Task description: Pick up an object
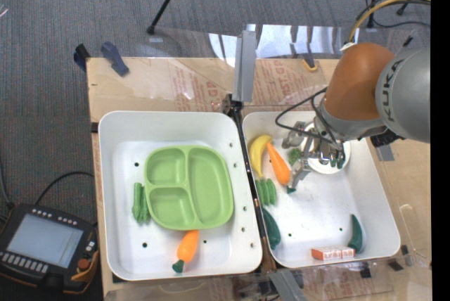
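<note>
Grey carpet surrounds the surface (169,85), which carries two white bins. In the right bin (373,187) the hand (301,169) hovers low beside an orange carrot (278,164), itself lying against a banana (257,152). Whether its grip is apart I cannot tell. This looks like the approach; next, I'd guess, comes settling over the carrot.

Grey KUKA arm (411,92), black lettering, orange band, black cables, metallic gripper (304,164)
</note>
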Available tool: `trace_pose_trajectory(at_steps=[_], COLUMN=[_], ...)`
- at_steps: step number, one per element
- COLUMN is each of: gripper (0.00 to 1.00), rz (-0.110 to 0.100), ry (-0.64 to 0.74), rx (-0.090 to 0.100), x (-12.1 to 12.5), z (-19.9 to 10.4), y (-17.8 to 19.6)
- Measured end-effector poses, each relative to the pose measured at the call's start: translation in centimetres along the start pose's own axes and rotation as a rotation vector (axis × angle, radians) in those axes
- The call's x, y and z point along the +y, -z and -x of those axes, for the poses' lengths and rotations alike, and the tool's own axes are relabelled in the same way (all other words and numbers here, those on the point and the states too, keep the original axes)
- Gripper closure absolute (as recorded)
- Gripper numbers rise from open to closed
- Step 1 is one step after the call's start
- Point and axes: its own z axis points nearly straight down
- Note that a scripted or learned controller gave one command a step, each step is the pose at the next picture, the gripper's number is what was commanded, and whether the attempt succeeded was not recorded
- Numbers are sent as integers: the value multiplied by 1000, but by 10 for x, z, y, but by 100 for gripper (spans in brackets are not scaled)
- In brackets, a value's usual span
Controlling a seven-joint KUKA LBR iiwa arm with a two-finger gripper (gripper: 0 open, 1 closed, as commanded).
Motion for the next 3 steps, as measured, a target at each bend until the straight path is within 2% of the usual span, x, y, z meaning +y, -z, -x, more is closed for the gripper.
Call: trace_pose_trajectory(at_steps=[1, 2, 3], gripper=[0, 0, 0], rz=[-7, -4, -3], ry=[-81, -40, -76], rx=[2, 9, 11], x=[26, 27, 26], z=[-39, -49, -60], y=[-4, -7, -7])
